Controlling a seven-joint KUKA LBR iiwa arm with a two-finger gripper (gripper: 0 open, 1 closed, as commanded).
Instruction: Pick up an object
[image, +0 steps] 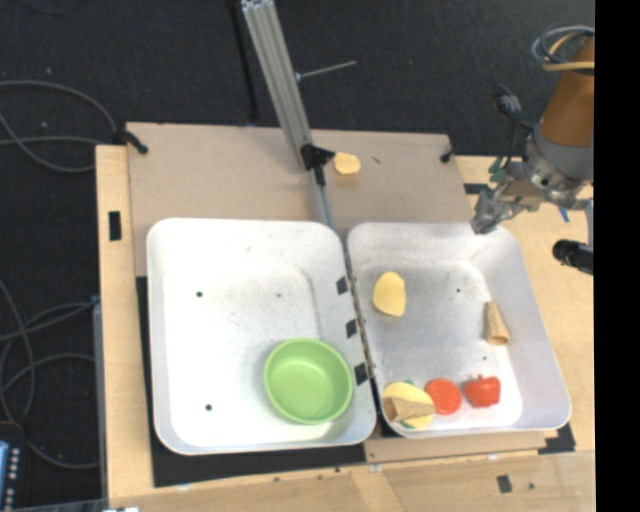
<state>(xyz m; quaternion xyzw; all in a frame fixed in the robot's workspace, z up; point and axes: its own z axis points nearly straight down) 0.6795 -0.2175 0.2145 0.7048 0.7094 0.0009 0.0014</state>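
Observation:
The right bin (520, 260) holds a yellow rounded piece (389, 294) near its left side. A tan wedge (495, 323) lies by the right wall. Along the front wall sit a yellow and tan piece (408, 404), a red-orange ball (443, 396) and a red pepper-like piece (482, 391). The left bin (200, 260) holds a green bowl (307, 380) at its front right. My gripper (486, 213) hangs over the back right corner of the right bin, apart from all objects, with nothing visible in it.
A small yellow piece (347, 163) lies on the brown board behind the bins. A slanted metal post (285, 85) rises from the board near the gap between bins. Cables lie on the dark floor at left.

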